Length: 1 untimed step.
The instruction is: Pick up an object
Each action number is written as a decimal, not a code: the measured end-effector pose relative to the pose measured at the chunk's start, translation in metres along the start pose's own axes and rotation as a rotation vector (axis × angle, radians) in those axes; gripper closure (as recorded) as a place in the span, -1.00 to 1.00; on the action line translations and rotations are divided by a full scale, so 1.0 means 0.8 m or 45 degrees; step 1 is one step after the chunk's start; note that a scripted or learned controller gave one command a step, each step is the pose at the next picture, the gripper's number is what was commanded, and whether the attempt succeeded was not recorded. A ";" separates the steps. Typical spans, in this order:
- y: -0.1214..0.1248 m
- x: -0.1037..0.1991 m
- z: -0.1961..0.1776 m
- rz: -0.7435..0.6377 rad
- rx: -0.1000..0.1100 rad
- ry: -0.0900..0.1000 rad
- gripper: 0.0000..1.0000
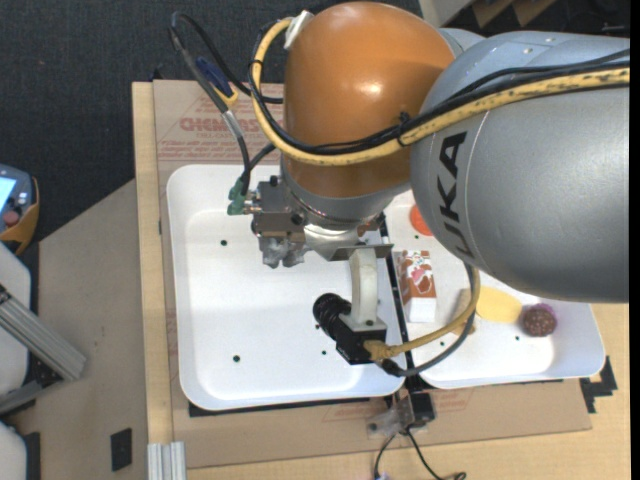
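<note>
Cannot tell whether jaws clenched or released, hidden under the wrist above the left bin (220, 308). Likely target: small printed carton (415, 280), lying in the right bin (500, 360) against the divider. Probably light, stiff, crushable; best taken across narrow sides.

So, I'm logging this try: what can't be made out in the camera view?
- Gripper: whether it holds anything; the orange wrist overhangs it.
- Right bin: its far half lies under the grey arm.
- Orange-red thing: mostly under the arm, kind unclear.
- Yellow thing: top edge cut by the arm.
</note>
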<state>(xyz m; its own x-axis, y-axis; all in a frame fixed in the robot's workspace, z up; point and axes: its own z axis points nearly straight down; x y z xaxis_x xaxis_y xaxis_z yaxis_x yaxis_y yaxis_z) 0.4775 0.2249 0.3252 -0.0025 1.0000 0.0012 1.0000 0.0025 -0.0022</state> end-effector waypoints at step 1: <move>0.002 0.000 -0.011 0.001 0.000 -0.001 1.00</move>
<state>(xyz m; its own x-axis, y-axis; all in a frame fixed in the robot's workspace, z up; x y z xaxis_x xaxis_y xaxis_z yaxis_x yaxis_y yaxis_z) 0.4790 0.2250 0.3340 -0.0017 1.0000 0.0003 1.0000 0.0017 -0.0021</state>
